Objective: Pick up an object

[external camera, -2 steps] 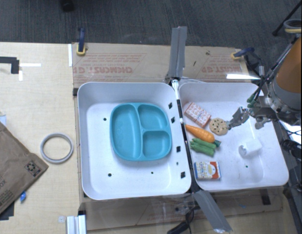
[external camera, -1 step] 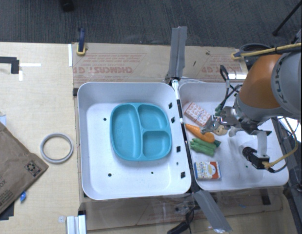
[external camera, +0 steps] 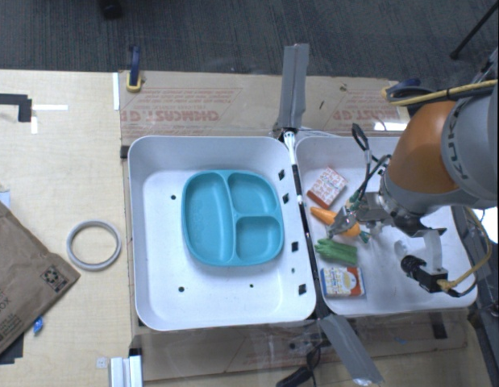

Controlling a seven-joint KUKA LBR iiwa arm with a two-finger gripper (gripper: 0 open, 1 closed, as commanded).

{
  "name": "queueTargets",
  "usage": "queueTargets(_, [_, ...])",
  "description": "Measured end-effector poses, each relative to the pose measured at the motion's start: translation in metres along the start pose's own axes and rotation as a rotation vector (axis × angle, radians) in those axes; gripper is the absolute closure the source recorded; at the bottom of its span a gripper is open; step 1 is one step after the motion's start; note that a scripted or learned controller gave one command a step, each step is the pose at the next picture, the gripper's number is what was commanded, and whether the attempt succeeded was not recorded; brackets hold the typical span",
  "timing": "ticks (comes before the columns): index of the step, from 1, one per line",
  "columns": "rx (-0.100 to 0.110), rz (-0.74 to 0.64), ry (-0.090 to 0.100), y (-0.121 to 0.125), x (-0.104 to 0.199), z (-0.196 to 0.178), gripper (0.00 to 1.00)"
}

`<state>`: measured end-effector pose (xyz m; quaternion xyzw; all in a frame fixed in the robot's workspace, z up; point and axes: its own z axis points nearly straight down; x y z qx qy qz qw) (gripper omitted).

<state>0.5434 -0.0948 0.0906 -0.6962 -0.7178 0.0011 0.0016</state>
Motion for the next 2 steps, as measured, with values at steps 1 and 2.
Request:
queueTargets(1, [0.002,0.005,0.000,0.000,-0.001,-0.008,1.00])
queueTargets(2, [0.000,0.088,-0.002,0.034,0.054,-0.100,1.00])
